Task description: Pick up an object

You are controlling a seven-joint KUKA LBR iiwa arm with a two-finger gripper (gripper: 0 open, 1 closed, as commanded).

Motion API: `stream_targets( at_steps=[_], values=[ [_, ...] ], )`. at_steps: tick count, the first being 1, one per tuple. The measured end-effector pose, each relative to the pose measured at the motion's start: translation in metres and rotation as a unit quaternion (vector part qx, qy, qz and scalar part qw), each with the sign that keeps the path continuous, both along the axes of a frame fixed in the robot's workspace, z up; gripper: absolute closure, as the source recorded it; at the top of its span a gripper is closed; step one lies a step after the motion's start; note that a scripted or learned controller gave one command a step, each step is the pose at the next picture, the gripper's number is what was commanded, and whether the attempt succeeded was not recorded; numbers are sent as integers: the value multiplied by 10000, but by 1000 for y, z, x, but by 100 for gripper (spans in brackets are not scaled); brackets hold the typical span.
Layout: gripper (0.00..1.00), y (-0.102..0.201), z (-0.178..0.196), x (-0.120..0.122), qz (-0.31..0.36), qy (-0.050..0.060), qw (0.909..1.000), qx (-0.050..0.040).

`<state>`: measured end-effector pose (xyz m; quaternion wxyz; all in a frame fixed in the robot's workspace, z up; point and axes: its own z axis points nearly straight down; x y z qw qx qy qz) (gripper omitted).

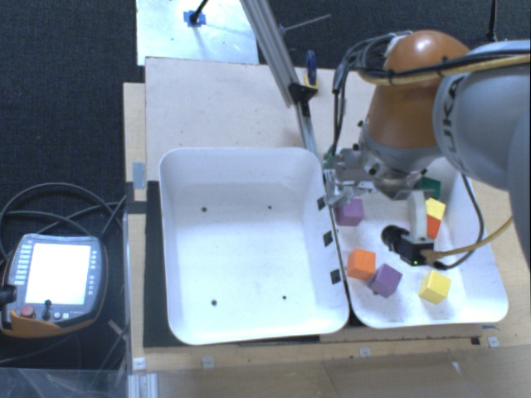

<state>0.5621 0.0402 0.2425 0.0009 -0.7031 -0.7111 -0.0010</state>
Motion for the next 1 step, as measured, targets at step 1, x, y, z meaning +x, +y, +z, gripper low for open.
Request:
stream_targets(
  at_steps=[1],
  values=[
    [100, 56, -4, -27, 1, 7, 10000, 3]
  ],
)
